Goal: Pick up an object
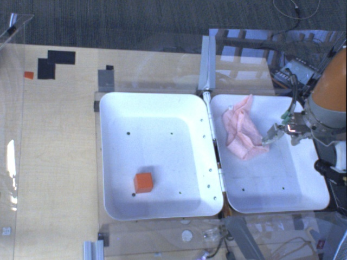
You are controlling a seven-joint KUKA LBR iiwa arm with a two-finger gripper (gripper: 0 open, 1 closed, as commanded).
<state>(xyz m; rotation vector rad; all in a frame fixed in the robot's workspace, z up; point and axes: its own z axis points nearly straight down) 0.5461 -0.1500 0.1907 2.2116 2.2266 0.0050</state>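
Two bins, one arm reaching in.
Jaws (269, 138) are touching the pink cloth (242, 129) at its 4 o'clock edge; grip unclear. An orange block (143, 182) is lying in the left bin (114, 145).

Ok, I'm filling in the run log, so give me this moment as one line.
arm: over right bin | gripper: at pink cloth's right edge | orange block: left bin | grasp: unconfirmed

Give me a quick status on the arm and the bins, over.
Gripper low in the right bin, at the pink cloth's right edge. Cloth crumpled on the bin floor, not lifted. Orange block alone in the left bin. Nothing in the way.
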